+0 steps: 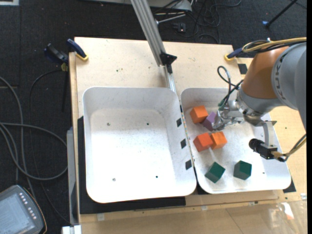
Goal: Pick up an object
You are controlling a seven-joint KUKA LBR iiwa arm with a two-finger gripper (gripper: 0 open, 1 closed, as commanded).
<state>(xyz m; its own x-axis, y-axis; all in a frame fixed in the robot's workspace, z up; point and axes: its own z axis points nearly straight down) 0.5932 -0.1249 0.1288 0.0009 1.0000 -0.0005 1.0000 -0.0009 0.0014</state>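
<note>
My gripper (220, 122) is low inside the right bin (273, 182), at its upper middle, with the arm coming in from the right. A purple block (210, 121) lies right against the gripper's left side, partly hidden by it. An orange block (198, 114) sits just left of the purple one. Below the gripper, a red-orange block (203, 142) and an orange block (219, 139) lie side by side, touching. Two dark green blocks (215, 172) (242, 169) rest near the bin's front edge.
The left bin (131, 140) stands beside the right one, their walls meeting in the middle. A slanted metal rail (148, 23) runs from the top of the view down to the bins' shared back edge. Clamps (78, 50) sit at the bench's far corners.
</note>
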